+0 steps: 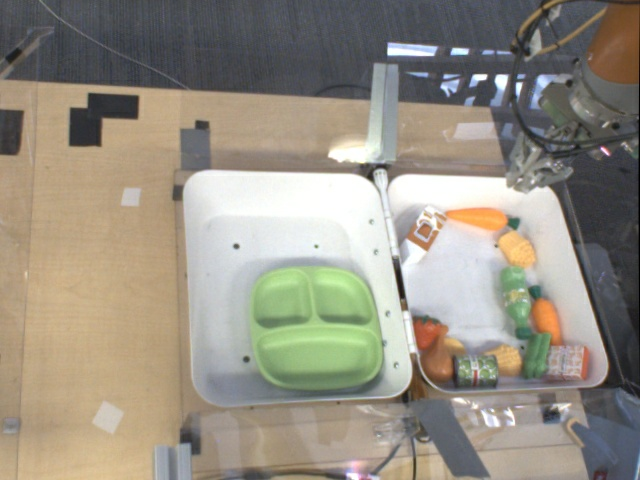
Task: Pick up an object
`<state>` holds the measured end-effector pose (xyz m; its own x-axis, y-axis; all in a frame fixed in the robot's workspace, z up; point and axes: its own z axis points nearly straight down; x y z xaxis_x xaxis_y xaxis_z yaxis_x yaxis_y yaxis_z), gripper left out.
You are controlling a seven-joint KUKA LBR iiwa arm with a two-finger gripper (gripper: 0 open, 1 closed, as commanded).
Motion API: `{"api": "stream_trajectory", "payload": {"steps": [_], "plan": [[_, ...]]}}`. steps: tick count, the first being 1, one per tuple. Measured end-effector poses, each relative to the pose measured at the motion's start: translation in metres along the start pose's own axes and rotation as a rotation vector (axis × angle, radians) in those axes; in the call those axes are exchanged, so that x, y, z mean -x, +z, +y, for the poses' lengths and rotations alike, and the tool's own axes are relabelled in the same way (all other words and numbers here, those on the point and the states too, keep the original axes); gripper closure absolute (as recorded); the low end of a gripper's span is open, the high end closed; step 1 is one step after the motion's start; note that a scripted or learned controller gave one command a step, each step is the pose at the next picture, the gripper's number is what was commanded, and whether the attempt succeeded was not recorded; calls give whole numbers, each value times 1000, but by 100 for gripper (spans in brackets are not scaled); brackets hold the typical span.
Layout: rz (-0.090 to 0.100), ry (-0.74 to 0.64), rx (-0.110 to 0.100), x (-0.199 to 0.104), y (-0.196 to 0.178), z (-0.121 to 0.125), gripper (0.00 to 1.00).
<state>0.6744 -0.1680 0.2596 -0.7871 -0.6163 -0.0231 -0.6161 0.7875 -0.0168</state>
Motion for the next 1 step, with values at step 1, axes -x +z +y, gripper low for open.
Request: {"api": "stream_trajectory", "payload": {"steps": [1], "plan": [[-10, 1, -6, 3, -14, -1, 100]]}}
